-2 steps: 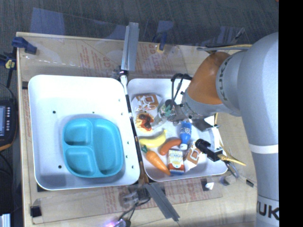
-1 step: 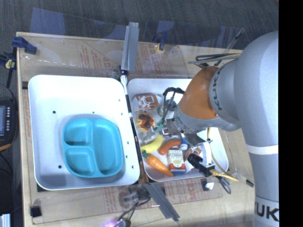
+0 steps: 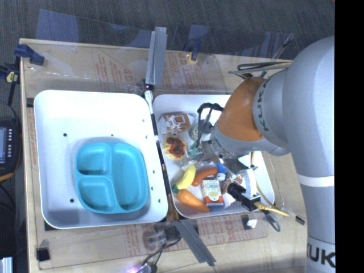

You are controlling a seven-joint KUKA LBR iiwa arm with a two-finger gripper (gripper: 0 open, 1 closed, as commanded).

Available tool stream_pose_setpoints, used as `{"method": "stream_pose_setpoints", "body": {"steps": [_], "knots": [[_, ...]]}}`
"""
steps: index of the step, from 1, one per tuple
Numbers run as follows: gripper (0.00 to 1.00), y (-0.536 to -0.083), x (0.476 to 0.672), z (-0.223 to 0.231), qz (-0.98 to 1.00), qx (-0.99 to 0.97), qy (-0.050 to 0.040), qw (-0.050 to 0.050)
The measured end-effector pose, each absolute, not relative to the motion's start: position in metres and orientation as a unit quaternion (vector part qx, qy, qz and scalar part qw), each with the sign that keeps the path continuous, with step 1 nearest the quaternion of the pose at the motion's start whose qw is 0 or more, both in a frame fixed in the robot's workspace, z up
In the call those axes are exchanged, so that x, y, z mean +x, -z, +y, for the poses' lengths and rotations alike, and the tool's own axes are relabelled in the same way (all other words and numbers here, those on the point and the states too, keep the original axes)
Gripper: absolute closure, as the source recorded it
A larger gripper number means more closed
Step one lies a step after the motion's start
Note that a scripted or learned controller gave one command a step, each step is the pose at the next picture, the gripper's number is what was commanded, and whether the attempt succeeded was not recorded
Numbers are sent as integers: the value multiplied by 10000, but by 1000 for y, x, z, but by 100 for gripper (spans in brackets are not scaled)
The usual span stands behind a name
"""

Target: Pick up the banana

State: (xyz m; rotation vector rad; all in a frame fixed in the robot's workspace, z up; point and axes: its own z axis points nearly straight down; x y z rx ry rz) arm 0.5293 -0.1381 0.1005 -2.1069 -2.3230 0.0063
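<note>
We log the banana (image 3: 186, 177) lying in the right bin (image 3: 268, 193), near its left wall, beside a carrot (image 3: 192, 200). The gripper (image 3: 206, 148) hovers close above; jaw state we cannot tell. Approach step: next calls for descending squarely over the banana.

Wooden bench on dark carpet

A pale wooden bench (image 3: 85, 67) with clear sheeting stands on a dark grey carpeted floor (image 3: 170, 4); blue clamps (image 3: 25, 53) grip its left edge, beside a black device (image 3: 5, 147).
</note>
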Motion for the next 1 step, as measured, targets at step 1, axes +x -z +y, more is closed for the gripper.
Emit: {"method": "stream_pose_setpoints", "body": {"steps": [1], "knots": [[100, -237, 545, -89, -5751, -8181, -3, 13]]}}
